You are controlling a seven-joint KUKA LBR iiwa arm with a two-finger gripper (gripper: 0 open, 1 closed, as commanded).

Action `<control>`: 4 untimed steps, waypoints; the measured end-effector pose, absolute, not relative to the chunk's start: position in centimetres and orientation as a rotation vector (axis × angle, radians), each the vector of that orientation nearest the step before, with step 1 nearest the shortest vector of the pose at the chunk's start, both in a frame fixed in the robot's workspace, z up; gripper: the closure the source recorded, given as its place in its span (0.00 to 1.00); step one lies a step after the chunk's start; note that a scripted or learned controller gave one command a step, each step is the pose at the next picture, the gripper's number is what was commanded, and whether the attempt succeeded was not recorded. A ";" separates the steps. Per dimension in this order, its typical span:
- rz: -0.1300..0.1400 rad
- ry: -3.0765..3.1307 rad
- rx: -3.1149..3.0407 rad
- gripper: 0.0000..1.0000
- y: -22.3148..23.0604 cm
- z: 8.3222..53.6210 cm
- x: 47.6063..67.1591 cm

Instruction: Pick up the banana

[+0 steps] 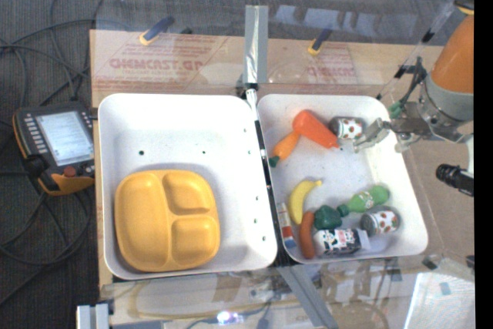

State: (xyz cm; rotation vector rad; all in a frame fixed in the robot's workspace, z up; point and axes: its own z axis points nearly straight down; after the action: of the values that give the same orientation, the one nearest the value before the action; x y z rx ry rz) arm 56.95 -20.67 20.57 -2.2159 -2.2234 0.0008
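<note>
Your gripper (377, 132) sits over the far right corner of the right bin (400, 241), reaching in from the right, and you cannot tell from this slant whether it is released or clenched; nothing shows in its grasp. Just left of it, touching or nearly so, a small can (346, 127) with a red-and-white label lies on its side. Left of that can rests a toy carrot (303, 132), its thick orange end toward the can and its tip pointing near-left toward the divider.

Your target, the banana (301, 199), lies well apart from the gripper, in the near left part of the same bin, curving from its far end down toward the near wall. Just right of it stands a dark green item (325, 216), with a light green bottle (367, 201) beyond that. A second can (382, 222) lies at the near right, and a black-and-white carton (337, 241) lies near the front wall beside a reddish sausage-like piece (307, 233).

The left bin (177, 119) holds a yellow divided tray (167, 219) in its near left part.
</note>
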 end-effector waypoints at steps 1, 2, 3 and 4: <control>0.002 -2.297 -2.140 0.00 -11.9 14.8 57.0; -0.010 -2.157 -2.299 0.00 -10.2 9.0 54.5; -0.017 -2.157 -2.301 1.00 -10.2 10.1 54.7; -0.016 -2.157 -2.301 0.00 -10.2 10.1 54.7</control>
State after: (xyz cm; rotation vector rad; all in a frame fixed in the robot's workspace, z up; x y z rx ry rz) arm 54.68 -10.19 10.07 -2.3006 -2.1568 -0.0160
